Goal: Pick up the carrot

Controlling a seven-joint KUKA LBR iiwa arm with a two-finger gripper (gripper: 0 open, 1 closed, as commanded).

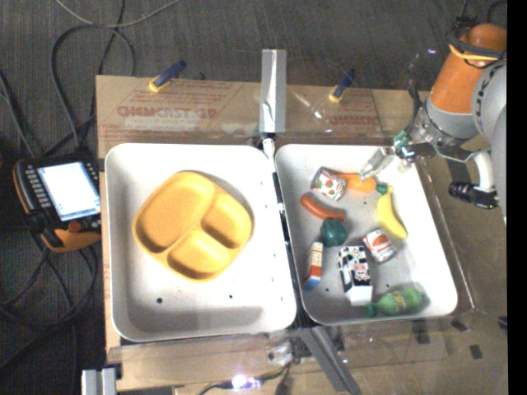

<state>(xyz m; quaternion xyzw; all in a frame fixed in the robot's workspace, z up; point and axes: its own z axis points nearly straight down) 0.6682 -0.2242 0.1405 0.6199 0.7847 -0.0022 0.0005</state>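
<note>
The carrot (360, 183) is small and orange with a green tip. It lies near the back of the right bin (436, 220), between a red-and-white can (329, 183) and a banana (391, 216). My gripper (376, 164) reaches in from the right and hangs just above and behind the carrot's right half, pointing down-left at it. From this angle I cannot make out any contact with the carrot.
The right bin also holds a red sausage (323, 208), a dark green piece (333, 233), a tube (314, 267), a cow-print carton (355, 270), a small can (379, 243) and a green bottle (396, 301). The left bin (123, 303) holds a yellow divided plate (193, 223).
</note>
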